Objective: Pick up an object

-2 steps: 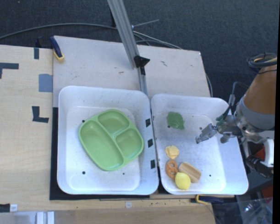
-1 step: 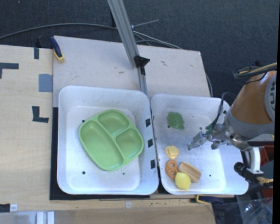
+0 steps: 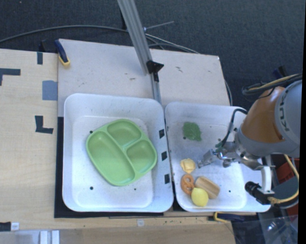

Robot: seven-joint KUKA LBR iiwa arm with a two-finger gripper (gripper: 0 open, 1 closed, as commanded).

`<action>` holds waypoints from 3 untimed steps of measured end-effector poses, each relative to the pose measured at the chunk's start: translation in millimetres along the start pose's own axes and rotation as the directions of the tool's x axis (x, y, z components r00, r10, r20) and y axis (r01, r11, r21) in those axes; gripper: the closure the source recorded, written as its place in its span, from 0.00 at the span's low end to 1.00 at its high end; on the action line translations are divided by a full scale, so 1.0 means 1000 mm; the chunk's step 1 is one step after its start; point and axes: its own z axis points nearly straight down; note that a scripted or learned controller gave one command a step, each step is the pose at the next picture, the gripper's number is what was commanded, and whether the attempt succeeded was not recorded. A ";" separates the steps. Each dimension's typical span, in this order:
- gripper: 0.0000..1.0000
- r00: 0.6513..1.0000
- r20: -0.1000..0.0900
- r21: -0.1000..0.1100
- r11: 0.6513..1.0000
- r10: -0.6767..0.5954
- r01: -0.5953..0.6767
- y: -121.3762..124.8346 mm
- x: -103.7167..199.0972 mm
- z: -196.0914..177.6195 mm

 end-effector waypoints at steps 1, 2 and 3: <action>1.00 1.000 0.000 -0.003 1.000 -0.001 0.001 0.001 0.001 -0.013; 1.00 1.000 0.002 -0.010 1.000 0.000 0.000 0.008 0.002 -0.058; 1.00 1.000 0.002 -0.012 1.000 -0.001 0.002 0.015 0.010 -0.107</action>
